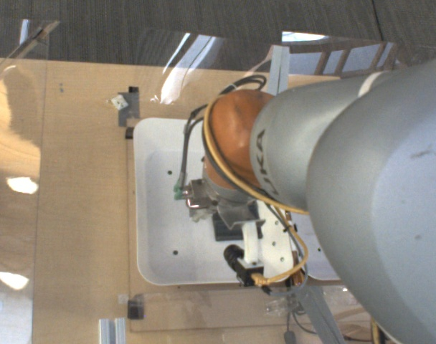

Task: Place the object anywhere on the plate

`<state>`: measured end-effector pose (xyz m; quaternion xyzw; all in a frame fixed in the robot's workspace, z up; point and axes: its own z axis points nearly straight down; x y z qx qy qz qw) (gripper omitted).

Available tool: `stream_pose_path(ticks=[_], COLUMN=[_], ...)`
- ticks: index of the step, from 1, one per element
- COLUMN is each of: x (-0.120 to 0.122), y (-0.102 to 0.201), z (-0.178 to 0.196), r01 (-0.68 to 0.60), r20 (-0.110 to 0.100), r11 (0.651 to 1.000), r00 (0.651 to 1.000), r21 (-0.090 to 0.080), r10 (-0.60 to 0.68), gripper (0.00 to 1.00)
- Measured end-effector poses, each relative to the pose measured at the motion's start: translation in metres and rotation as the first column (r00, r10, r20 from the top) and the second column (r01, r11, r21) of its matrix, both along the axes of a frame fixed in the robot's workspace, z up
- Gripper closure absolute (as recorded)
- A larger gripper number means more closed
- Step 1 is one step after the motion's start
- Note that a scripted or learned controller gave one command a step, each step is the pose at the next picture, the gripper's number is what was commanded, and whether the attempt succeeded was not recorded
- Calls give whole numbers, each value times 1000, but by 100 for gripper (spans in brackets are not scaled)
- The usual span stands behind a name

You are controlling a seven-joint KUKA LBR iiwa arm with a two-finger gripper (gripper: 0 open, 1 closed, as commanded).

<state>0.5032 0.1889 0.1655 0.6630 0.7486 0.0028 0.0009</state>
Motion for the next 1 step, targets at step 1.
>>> stream_pose_path(ticks=[1], x=[-15], y=[-7], z=[40], r01=[-368], r20=[3], r11=[930], r00=[930], r21=[-2], r10=[368], gripper=[100])
